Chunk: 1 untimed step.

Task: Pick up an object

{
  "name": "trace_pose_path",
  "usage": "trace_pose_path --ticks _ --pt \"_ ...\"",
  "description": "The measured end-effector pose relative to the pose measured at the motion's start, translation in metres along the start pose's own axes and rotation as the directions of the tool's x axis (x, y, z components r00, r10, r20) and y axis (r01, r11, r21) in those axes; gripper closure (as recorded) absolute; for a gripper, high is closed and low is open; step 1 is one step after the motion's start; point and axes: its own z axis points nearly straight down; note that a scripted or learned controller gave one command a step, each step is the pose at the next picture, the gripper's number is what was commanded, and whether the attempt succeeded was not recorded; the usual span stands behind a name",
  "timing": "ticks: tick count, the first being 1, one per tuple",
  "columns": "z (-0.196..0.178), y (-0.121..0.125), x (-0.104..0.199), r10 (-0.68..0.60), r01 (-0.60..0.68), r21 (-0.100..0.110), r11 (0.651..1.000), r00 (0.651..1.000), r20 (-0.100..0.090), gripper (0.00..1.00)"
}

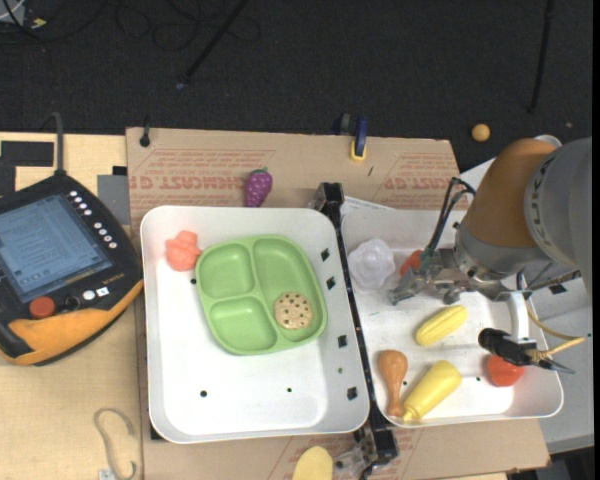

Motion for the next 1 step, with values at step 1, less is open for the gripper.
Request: trace_pose_path --ticks 1 --pt "-0.0125 0.0004 -0.0015 0.004 -0.004 -0.002 1.0 1.0 0.0 1.0"
